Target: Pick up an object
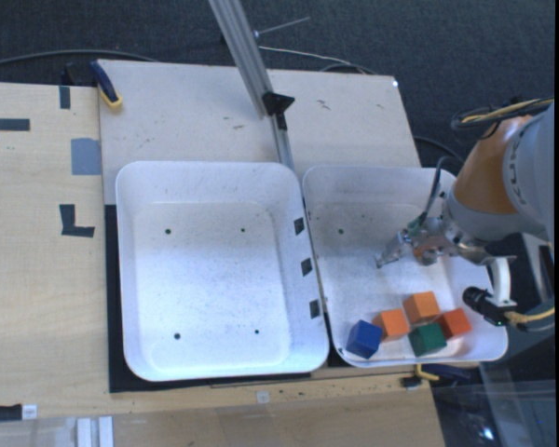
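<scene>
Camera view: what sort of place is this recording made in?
Probably a robot lab's grasping test bench. Two white bins sit side by side on a taped board, coloured blocks lie in the right one, and a grey arm reaches over them.

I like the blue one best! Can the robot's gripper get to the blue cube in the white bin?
Probably yes. The two-finger gripper hangs over the right white bin, and the small blue cube sits at the left end of the block cluster near the front wall, top uncovered, with only the orange cube beside it.
</scene>
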